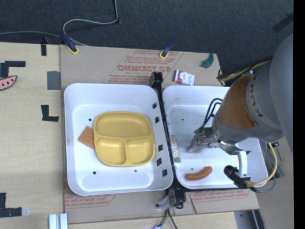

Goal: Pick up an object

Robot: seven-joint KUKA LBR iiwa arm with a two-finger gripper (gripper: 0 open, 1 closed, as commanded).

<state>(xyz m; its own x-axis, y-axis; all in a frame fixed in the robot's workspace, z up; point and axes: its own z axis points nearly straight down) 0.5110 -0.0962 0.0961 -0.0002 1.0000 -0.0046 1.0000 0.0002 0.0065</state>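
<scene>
I see the hot dog (pixel 198 174) lying along the right bin's (pixel 183 97) near edge, long axis roughly parallel to it, just toward me from the tool (pixel 194 144); whether the tool is released or clenched I cannot tell

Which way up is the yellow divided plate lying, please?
Right way up: the yellow plate in the left bin shows its three compartments facing upward.

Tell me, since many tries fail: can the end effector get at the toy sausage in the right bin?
Probably yes. The sausage lies alone on the bin floor, just below the end effector, with nothing between them.
</scene>
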